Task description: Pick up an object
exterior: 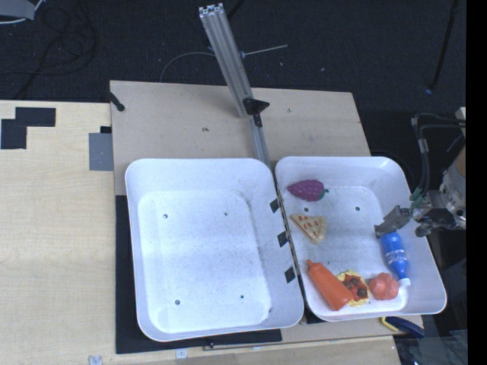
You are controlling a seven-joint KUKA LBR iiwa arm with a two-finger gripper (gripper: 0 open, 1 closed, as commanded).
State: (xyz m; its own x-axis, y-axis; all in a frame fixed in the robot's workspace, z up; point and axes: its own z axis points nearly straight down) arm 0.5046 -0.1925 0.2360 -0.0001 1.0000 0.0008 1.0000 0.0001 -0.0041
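Note:
The right bin (358, 172) holds several objects. A purple fruit-like piece (307, 189) lies near its back left, and a tan waffle wedge (310, 226) sits just in front of it. Along the front lie an orange bottle-shaped item (328, 284), a yellow and red piece (354, 286) and a red round piece (384, 286). A blue bottle (394, 255) rests by the right wall. My gripper (407, 226) hangs at the bin's right edge, just above the blue bottle's far end. It is open with nothing between its fingers.
The left bin (152, 175) stands beside the right one, joined to it by black clips (282, 239). A slanted aluminium post (230, 59) rises behind the bins. A blue and yellow item (403, 326) lies on the bench past the right bin's front corner.

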